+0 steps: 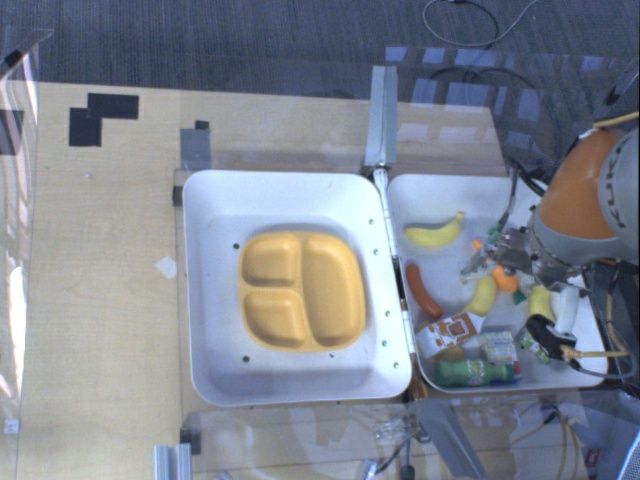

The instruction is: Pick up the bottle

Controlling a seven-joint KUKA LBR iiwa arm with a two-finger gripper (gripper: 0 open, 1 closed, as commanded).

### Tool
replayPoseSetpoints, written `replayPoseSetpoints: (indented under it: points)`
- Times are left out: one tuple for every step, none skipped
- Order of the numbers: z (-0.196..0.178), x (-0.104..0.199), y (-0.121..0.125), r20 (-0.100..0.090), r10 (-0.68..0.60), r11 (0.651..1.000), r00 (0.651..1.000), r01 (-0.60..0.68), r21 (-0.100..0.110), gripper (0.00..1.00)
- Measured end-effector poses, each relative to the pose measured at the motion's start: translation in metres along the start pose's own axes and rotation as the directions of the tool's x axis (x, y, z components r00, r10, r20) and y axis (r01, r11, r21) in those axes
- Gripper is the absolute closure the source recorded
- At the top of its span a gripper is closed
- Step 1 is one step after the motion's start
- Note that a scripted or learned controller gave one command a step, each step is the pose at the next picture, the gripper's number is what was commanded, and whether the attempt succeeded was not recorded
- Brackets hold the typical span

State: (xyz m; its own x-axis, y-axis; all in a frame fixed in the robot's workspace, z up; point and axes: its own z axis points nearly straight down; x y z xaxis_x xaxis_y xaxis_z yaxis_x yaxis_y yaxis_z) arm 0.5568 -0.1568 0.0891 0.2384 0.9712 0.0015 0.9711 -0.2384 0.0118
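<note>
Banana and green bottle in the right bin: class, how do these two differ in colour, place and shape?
The banana is yellow; the green bottle is green. The banana lies near the far end of the right bin, the green bottle against its near wall. The banana curves; the green bottle is straight. Both lie flat, roughly crosswise.

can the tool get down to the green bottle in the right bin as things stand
Probably yes. The green bottle lies on its side by the near wall of the right bin, uncovered. The tool hovers farther back; the wall and a clear packet crowd it.

no legible text, bottle [477, 372] label too small to read
</note>
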Motion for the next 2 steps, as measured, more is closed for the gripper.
replayPoseSetpoints:
  points:
    - [0.001,0.066,0.053,-0.002,-0.189,0.982,0.982,0.189,0.002,0.0]
    - [-0.169,0.013,0.107,0.002,-0.089,0.996,0.996,0.089,0.002,0.0]
